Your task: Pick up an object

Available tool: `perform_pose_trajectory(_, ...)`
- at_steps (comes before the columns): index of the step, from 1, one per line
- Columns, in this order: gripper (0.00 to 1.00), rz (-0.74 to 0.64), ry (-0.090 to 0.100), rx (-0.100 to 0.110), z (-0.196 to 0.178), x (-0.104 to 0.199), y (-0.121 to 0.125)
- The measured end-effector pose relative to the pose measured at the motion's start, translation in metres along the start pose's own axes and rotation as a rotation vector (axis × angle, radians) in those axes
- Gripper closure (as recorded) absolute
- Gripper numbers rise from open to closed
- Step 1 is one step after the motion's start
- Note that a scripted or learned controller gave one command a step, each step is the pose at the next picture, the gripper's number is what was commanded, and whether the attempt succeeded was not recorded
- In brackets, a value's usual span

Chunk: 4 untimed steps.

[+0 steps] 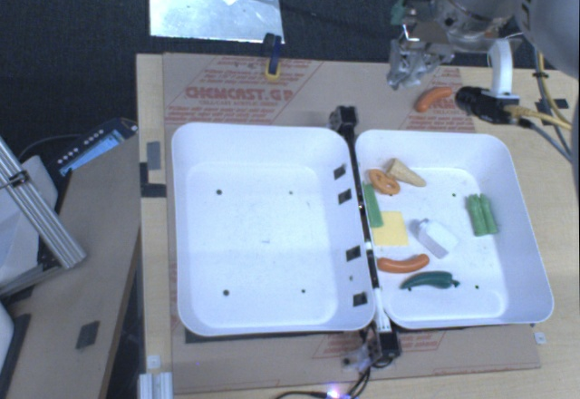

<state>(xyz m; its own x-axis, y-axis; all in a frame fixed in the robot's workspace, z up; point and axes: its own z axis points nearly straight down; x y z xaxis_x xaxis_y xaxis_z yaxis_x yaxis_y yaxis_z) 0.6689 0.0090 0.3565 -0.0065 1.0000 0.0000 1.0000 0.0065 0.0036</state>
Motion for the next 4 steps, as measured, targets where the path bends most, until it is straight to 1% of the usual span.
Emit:
perform_pose_trajectory(1, 1.0, -0.005, 0.003, -0.005, -0.057, 0.073, 0.001)
perform_pose_trajectory(2, 1.0, -0.002, 0.002, -0.001, -0.1, 0.141, -0.042)
perform_pose_trajectory(3, 1.0, -0.006, 0.006, -0.004, -0.176, 0.202, -0.113)
perform_pose_trajectory(4, 1.0, 0.0, -0.004, 0.016, -0.004, 0.227, -0.086)
